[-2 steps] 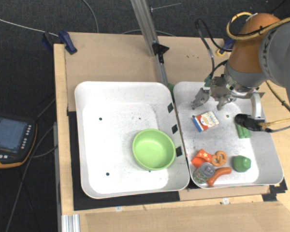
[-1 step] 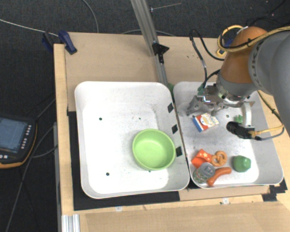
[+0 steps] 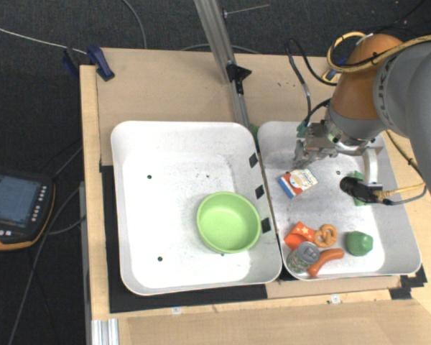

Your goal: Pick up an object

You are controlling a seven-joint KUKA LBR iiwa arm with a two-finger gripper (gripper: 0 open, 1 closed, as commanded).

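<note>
My gripper [image 3: 304, 158] hangs over the far part of the right bin [image 3: 329, 208], just above and behind a small white, blue and red carton [image 3: 297, 182] lying flat there. Whether it touches the carton I cannot make out. Near the bin's front edge lie an orange toy [image 3: 300, 233], a pretzel [image 3: 327, 233], a green lime-like ball [image 3: 358, 244], a red sausage [image 3: 325, 260] and a grey round piece [image 3: 304, 253]. A light green bowl [image 3: 228, 222] stands upright in the left bin [image 3: 165, 185].
A black attachment [image 3: 359, 188] juts out from the wrist over the right bin, with a bit of green beside it. A metal post [image 3: 215, 27] rises at the back between the bins. A handheld pendant [image 3: 14, 207] lies off the bench at left.
</note>
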